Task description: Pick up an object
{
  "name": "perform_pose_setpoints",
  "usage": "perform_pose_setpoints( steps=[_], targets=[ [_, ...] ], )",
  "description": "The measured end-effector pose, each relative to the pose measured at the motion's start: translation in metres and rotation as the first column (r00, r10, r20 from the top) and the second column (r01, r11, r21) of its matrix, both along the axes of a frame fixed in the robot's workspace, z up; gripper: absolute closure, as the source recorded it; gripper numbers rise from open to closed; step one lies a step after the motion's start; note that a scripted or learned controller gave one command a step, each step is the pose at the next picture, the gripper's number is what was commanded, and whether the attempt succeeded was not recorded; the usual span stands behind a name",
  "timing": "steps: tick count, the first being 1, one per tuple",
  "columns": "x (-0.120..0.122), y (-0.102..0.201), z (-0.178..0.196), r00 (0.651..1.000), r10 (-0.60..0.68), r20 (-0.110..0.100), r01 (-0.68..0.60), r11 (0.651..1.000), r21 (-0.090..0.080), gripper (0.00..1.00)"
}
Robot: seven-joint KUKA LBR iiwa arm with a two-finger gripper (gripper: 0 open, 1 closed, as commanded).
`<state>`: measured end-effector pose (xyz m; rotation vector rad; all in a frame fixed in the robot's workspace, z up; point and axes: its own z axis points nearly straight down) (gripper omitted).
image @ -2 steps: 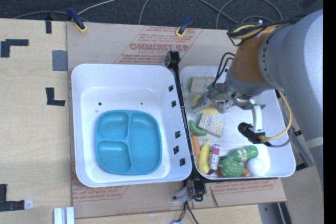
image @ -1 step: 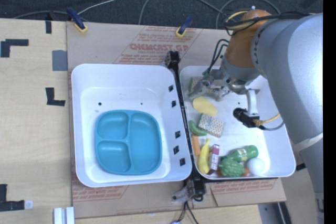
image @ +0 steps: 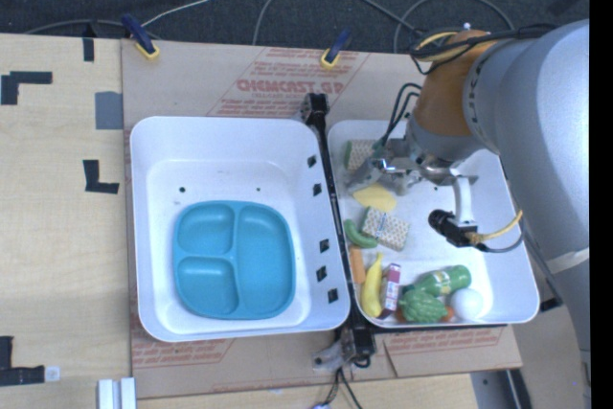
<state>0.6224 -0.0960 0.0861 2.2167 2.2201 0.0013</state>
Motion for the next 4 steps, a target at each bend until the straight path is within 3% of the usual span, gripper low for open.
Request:
perform_pose_setpoints(
  steps=[1, 3, 4],
  targets=[
    [-0.019, -0.007, 0.000, 1.000, 0.000, 0.001, 0.000, 1.000, 0.001, 0.00],
    [-0.012, 0.001, 0.000, 1.000, -0.001, -0.002, 0.001, 1.000, 0.001, 0.00],
    [-0.011, 0.001, 0.011, 1.000, 0.000, 0.002, 0.000, 1.000, -0.001, 1.00]
  ],
)
